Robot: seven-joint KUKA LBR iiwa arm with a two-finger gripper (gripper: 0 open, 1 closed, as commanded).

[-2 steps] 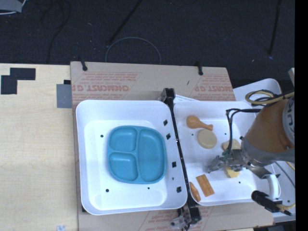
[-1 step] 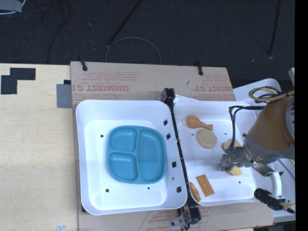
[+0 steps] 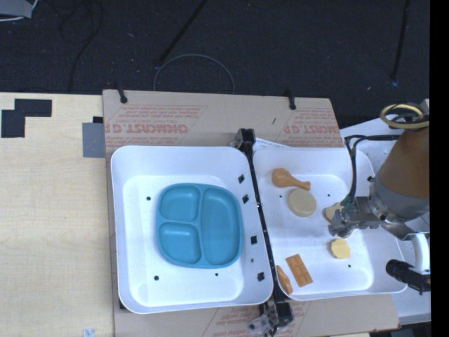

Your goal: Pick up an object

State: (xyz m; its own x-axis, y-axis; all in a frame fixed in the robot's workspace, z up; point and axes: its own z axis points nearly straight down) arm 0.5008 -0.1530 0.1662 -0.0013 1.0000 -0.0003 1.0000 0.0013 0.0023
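Note:
The right bin [image 3: 319, 290] holds several small food toys. A tan drumstick shape [image 3: 288, 180] lies at the back, and a beige round disc [image 3: 302, 203] sits just in front of it. A pale yellow chunk [image 3: 341, 248] rests near the right wall. An orange-brown cracker [image 3: 298, 269] and a small orange piece [image 3: 283, 279] lie by the front edge. My gripper [image 3: 339, 220] is low over the bin's right side, between the disc and the yellow chunk. Whatever is at its tip is too small and blurred to make out.
The left bin [image 3: 133, 188] holds a blue divided plate [image 3: 198, 225]. A black divider [image 3: 257, 216] runs between the bins. The arm's grey body [image 3: 403, 181] comes in over the right bin's right wall. Cardboard [image 3: 210, 121] lies under both bins.

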